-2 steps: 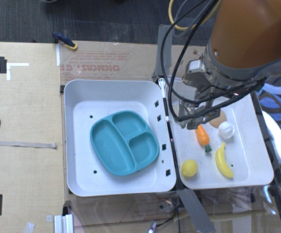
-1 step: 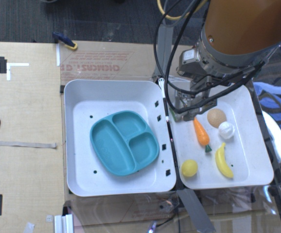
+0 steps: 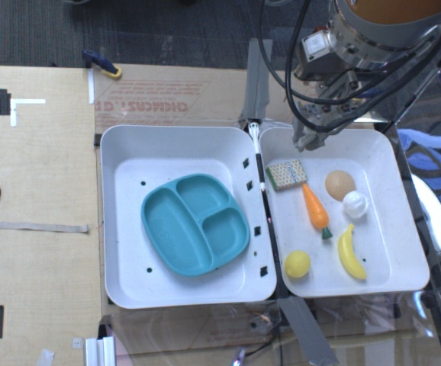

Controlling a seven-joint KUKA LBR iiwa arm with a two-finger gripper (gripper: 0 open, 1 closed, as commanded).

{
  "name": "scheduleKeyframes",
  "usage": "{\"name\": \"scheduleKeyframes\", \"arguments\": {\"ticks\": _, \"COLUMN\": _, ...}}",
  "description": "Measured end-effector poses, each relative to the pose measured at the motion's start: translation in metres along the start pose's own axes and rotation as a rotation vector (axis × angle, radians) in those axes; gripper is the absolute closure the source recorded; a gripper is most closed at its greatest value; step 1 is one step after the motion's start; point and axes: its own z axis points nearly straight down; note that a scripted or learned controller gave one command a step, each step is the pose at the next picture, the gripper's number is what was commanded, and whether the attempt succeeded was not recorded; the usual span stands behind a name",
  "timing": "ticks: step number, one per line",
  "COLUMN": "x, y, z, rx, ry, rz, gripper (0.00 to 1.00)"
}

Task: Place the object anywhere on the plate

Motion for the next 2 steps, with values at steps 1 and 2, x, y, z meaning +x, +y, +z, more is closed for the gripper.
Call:
{"name": "scheduleKeyframes", "arguments": {"ticks": 1, "x": 0.066, "y": -0.076, "z": -0.008, "rx": -0.005, "ry": 0.001, "rz": -0.062, "gripper": 1.0}}
{"name": "scheduleKeyframes", "arguments": {"ticks": 2, "x": 0.155, "y": -0.122, "z": -0.008, "rx": -0.003, "ry": 0.0, "rz": -0.387, "gripper": 1.0}}
